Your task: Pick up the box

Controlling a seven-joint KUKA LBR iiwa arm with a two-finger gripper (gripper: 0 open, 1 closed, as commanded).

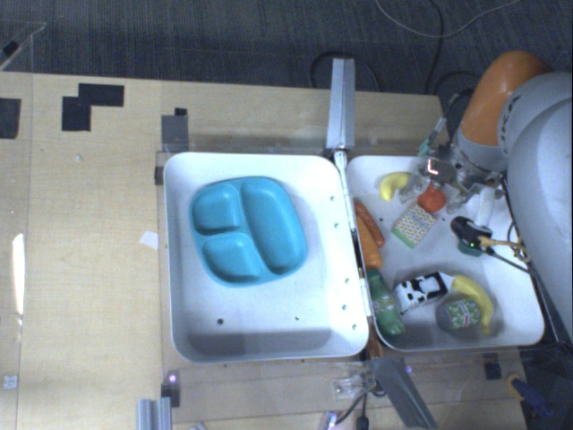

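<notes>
Table (81, 267) is found to carry two shallow white bins, set side by side.

In the left bin (269, 325) one item is counted: a blue plate (249, 229) with three compartments, lying flat in the far half of the bin.

In the right bin (430, 256) the following are counted:

- One box (412, 227), small and pale with a green chequered face, is recorded resting on the bin floor in the far half. It is turned askew and lies apart from the walls.
- One small red object (431, 200) is noted just beyond the box. Whether the two touch cannot be determined.
- Two yellow banana-shaped items are counted. The first banana (391, 186) lies near the far wall, beside the red object. The second banana (476, 296) lies towards the near right corner, curved against one round grey-green object (458, 314).
- One black-and-white patched object (421, 289) lies just beside the grey-green one.
- One green bottle (387, 305) is set along the wall shared with the left bin, at its near end.
- Orange carrot-shaped pieces (367, 233) lie along the same wall further back. Whether they number one or two cannot be settled.

The gripper (439, 176) is observed over the far part of the right bin, directly above the red object and just beyond the box. The grey arm (501, 97) with its orange band is seen behind it. Whether the gripper is parted or closed cannot be made out.
</notes>
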